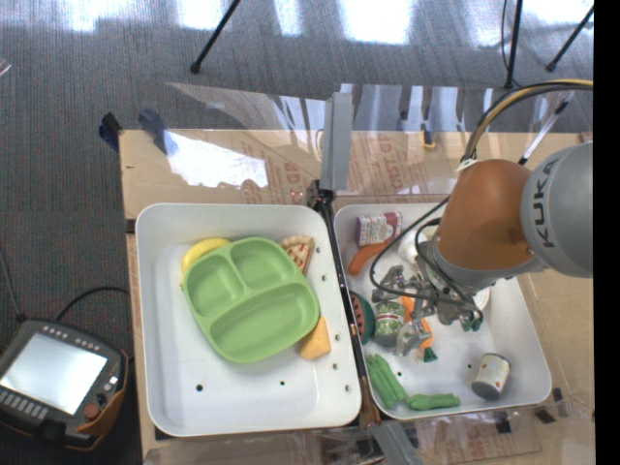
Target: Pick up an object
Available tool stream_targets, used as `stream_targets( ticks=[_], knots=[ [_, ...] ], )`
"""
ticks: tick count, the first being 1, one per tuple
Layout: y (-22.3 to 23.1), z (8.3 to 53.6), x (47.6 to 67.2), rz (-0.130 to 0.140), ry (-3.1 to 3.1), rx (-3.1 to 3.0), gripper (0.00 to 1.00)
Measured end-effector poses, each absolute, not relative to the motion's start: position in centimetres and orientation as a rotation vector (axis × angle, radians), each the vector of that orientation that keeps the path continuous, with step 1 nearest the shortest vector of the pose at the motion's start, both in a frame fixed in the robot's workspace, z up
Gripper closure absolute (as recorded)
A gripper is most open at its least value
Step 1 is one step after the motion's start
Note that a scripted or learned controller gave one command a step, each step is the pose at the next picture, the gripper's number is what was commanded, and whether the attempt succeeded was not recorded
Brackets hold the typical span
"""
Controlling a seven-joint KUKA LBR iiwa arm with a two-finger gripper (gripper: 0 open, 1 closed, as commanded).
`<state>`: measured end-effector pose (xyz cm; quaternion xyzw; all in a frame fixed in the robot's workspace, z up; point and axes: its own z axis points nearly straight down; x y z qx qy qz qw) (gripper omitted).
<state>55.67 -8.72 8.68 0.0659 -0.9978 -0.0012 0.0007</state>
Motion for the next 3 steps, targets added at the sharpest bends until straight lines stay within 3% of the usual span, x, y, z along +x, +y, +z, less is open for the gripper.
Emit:
stream_targets(
  ticks=[1,2,3],
  knots=[
    [-8.5,9.9,55.9,-0.003,-3.138,0.219,1.00],
    [-8.4,9.8,55.9,-0.004,-3.137,0.220,0.00],
    [-8.3,8.6,55.4,-0.003,-3.134,0.200,0.00]
  ],
)
